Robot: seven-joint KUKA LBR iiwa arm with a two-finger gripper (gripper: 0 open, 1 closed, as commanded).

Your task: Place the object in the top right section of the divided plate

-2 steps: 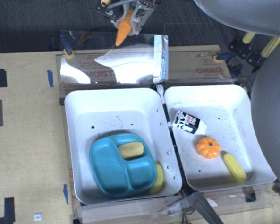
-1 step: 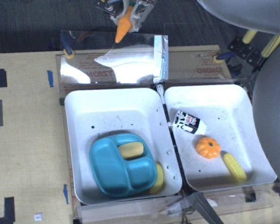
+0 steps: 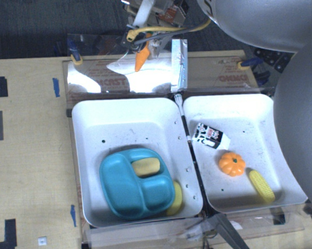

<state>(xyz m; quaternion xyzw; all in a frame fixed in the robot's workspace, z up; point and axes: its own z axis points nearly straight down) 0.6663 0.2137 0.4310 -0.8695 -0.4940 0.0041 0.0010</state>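
Gripper: the gripper (image 3: 143,40) is up at the top of the view, past the back edge of the bins, with an orange carrot (image 3: 142,59) hanging off its tip. Looks like the carrot is pinched between the fingers, so I'd call it clamped on the carrot.

Where the carrot is: up in the air over the shiny strip behind the left bin (image 3: 92,120), well apart from the plate.

Left bin: holds the blue divided plate (image 3: 123,194), sitting toward the front. A pale yellow thing (image 3: 147,166) is already lying in the plate's top right section. Something yellow (image 3: 176,199) peeks out just beside the plate's lower right edge, can't tell what.

Right bin (image 3: 260,107): a black and white packet (image 3: 209,136), a little orange pumpkin (image 3: 231,164) and a corn cob (image 3: 261,185), all near each other.

What could go wrong: my guess is the grip is only on the carrot's top end, so it could swing or slip out on the way down. Also the target section is already occupied, so the carrot could roll off that yellow thing into the next section or over the rim.
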